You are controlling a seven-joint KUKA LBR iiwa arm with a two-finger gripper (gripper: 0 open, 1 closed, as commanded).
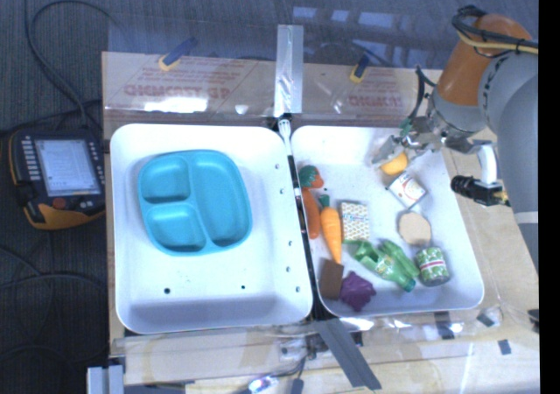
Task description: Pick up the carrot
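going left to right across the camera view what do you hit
handheld controller → blue divided plate → carrot → small patterned box → green can → gripper lies further back, above a yellow piece

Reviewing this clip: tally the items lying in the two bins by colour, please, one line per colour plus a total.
Orange: 3, two carrots, small piece by the gripper
Green: 3, bottle, can, leafy piece
Blue: 1, divided plate
Purple: 1
Brown: 1, block
Tan: 1, bread slice
White or patterned: 2, boxes
Total: 12
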